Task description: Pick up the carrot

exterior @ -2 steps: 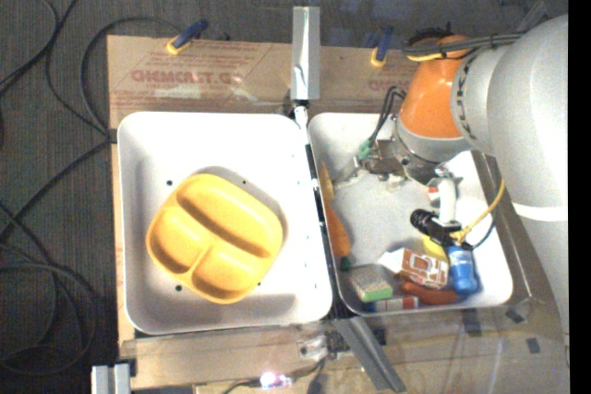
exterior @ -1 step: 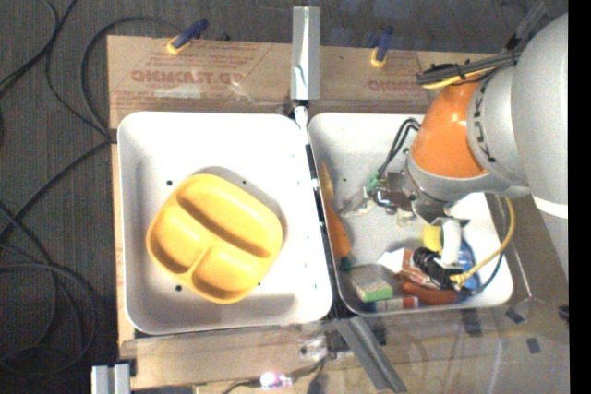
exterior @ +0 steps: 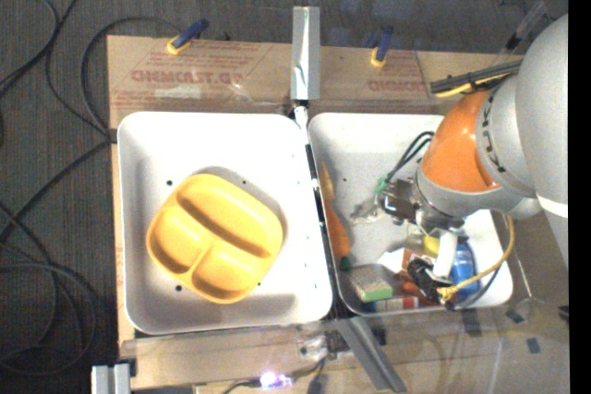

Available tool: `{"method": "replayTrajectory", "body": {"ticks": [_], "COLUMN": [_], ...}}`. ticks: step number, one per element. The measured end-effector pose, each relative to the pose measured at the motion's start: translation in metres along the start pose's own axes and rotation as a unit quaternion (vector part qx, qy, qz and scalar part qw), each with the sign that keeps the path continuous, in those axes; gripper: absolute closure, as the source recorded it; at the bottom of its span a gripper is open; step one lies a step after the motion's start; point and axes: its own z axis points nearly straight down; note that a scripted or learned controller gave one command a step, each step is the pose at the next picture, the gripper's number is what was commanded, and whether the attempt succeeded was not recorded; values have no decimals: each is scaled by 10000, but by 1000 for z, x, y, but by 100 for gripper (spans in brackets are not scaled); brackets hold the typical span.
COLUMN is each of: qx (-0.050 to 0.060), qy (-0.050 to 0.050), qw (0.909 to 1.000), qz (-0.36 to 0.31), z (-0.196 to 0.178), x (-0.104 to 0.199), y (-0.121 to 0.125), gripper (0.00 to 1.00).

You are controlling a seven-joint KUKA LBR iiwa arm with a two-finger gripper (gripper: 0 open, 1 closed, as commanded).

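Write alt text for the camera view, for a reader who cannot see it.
The grey and orange arm reaches from the right over the right bin, where the carrot lies along the bin's left wall, apart from the arm. Several small items crowd that bin's near edge beneath the wrist. The left bin holds a yellow divided plate.

Gripper [exterior: 413,231] mostly hidden under the orange wrist band [exterior: 459,152]; finger state impossible to judge. Arm [exterior: 545,125] cut off at the right edge. Carrot [exterior: 336,221] pressed along the left wall of the right bin [exterior: 369,138], lower tip lost among clutter. Blue item [exterior: 464,265] partly covered by the wrist and cables, identity unclear. Small grey-green block [exterior: 370,282] too blurred to name. Bench front [exterior: 277,355] smeared by glare.
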Motion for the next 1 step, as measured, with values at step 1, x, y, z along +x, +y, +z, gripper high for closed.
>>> {"method": "replayTrajectory", "body": {"ticks": [1], "qx": [4], "qy": [-18], "qw": [9699], "qz": [2436], "z": [0], "x": [-6], "y": [1], "gripper": [0]}}
